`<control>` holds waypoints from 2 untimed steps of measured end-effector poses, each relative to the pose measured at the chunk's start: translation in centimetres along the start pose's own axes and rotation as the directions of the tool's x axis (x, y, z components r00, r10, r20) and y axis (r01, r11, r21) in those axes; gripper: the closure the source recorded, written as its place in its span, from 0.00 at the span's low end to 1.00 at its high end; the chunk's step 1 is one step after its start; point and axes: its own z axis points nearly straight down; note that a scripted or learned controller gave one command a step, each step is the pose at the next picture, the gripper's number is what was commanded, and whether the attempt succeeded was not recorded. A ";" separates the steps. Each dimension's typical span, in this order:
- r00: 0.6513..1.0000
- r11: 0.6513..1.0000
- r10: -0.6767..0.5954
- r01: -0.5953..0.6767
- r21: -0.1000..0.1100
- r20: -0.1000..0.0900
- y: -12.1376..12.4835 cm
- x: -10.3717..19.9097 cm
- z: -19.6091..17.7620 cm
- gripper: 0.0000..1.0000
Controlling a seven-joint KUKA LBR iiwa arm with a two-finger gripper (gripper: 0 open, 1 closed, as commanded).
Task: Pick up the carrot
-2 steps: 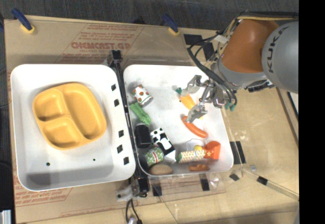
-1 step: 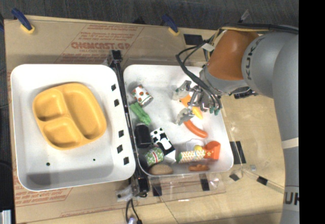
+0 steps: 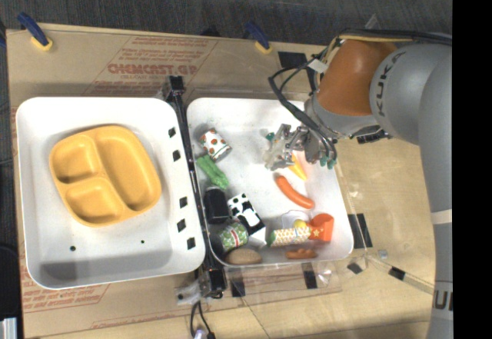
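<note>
Cardboard-topped bench, two white bins: gripper (image 3: pixel 286 147) hovers just above the carrot (image 3: pixel 295 191) in the right bin (image 3: pixel 254 111), can't tell the jaw state, so it's pre-grasp and needs to drop down.

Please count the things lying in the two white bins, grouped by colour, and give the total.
Yellow: 1, the divided tray in the left bin.
Orange: 3, the carrot, a cup, a small piece by the front wall of the right bin.
Green: 1, a long vegetable.
Black and white: 1, a cow toy.
Mixed or unclear: 5.
Total: about 11; the front pile overlaps.
</note>
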 end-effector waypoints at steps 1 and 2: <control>0.985 0.985 -0.173 0.173 -0.002 -0.005 -1.8 8.4 -1.2 1.00; 0.878 0.878 -0.478 0.478 0.000 0.002 1.4 8.6 -9.4 1.00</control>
